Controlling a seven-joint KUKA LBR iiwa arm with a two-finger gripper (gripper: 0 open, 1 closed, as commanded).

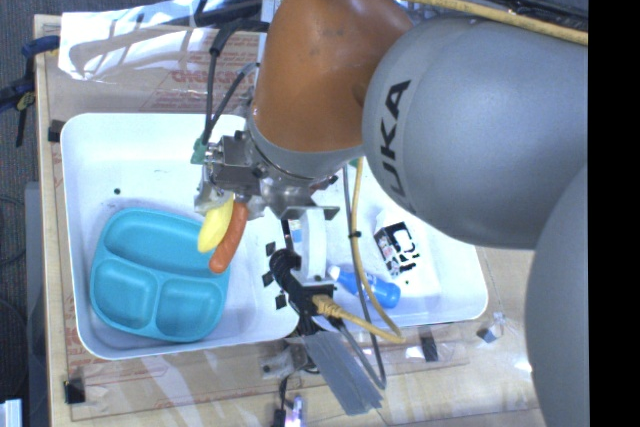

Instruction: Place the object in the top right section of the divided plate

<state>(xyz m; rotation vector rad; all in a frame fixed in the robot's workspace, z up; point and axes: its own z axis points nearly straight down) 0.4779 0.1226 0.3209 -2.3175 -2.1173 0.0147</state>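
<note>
One slim orange object [228, 238], a yellow piece beside it, hangs below the gripper [237, 198], long axis steeply tilted, over the blue divided plate's [150, 300] right edge; whether the fingers clamp it I cannot tell.

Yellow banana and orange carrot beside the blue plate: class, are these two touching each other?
Touching. The camera view shows the yellow banana lying flush against the orange carrot along their length, with no gap between them, at the right edge of the blue divided plate.
</note>
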